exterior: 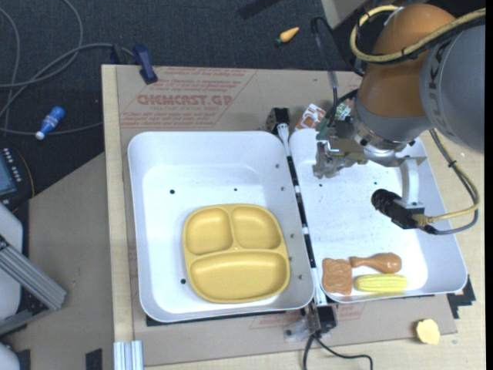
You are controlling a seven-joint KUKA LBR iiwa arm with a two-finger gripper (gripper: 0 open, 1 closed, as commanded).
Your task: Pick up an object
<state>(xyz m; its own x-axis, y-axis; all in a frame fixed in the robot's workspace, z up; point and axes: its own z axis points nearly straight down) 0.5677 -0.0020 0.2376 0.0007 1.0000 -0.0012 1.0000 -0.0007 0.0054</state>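
Hangs at the far end of the right bin (pixel 348 223), the gripper (pixel 330 163) pointing down under the grey-and-orange arm (pixel 400 75). Spread or pressed together: cannot tell, since the wrist housing hides too much from this slant. Nothing visibly pinched.

Near corner of that same bin: a brown drumstick (pixel 377 264), just behind a yellow corn cob (pixel 379 284), and a flat brown slab (pixel 337 276) touching the cob's left end. All three well apart from the gripper, with bare white floor between.

In the left bin (pixel 154 168): a yellow divided plate (pixel 235 253), lying flat toward the near side, three compartments facing up.

Between gripper and toy food, a black cylindrical piece (pixel 391 206) with a cable trailing right (looks like part of the rig, not a loose item).

Outside the bins: a blue clamp (pixel 144 62) on the board's far left corner, a small blue bottle (pixel 50 120) on the dark floor, an orange bit (pixel 289 34) beyond the board, a yellow lump (pixel 426 331) near the right front.
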